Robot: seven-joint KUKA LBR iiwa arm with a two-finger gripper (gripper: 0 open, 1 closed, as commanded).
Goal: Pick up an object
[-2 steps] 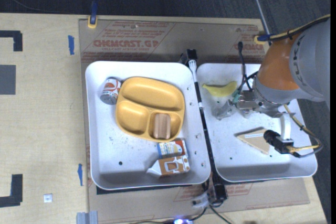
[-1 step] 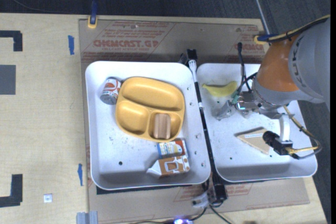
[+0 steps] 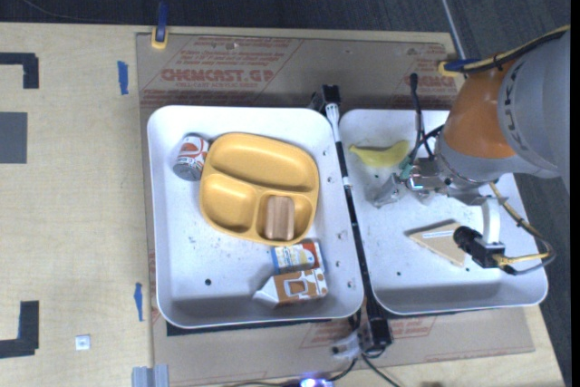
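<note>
2 white bins are sitting side by side mid-frame on a brown board, their inner rims nearly touching along a black divider strip. Arm (image 3: 507, 118) is reaching in from the right, its orange band hanging over the right bin's (image 3: 526, 290) upper right, wrist angling down-left. Gripper (image 3: 391, 188) is sitting in the right bin's upper-left area, close to the inner rim; can't tell how far it's spread or whether anything is between its tips, too small and cluttered there. Yellow object (image 3: 381, 155) is lying just above the gripper, near the bin's top-left corner, long axis running roughly left-right, right end tipping up slightly. Tan wedge (image 3: 439, 240) is lying lower center in the right bin, long axis running upper-right to lower-left, narrow point aiming left; black cabled part of the arm is sitting just beside its right end. Lower-left floor of the right bin is giving the most open room. Left bin (image 3: 168, 285) is crowded: yellow divided tray (image 3: 245, 172) taking the center, can (image 3: 189, 157) touching its upper-left edge, carton (image 3: 294, 275) lying below it by the lower rim.
</note>
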